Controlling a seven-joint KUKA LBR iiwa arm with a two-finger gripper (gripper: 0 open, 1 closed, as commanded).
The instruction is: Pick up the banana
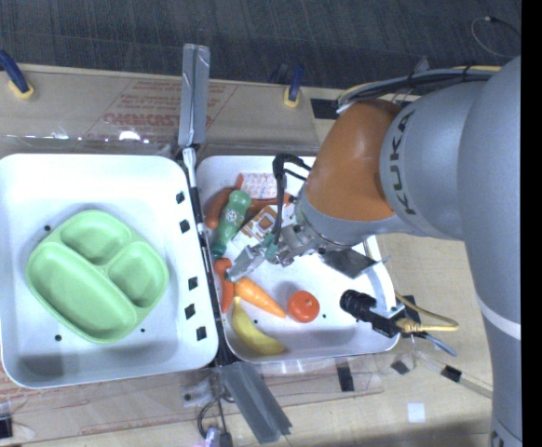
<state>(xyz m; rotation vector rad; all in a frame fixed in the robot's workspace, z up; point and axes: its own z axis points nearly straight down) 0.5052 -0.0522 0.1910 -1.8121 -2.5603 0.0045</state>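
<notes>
Where the right bin (336,340) met its near wall, the banana (254,335) lay flat, yellow & curved, toward the near-left corner. Just on its far side sat a carrot (257,296), touching it or nearly so, w/ a small round orange-red fruit (304,305) just right of both. The gripper (248,261) hung over the carrot's far end, apart from the banana; whether it was open or closed couldn't be told from this angle. A green bottle (231,217) lay tilted along the bin's left side, w/ a red-and-white packet (257,186) by the far wall. The grey arm (448,156), w/ its orange band, came in from the right. In the left bin (29,184) sat a green divided plate (99,273).
</notes>
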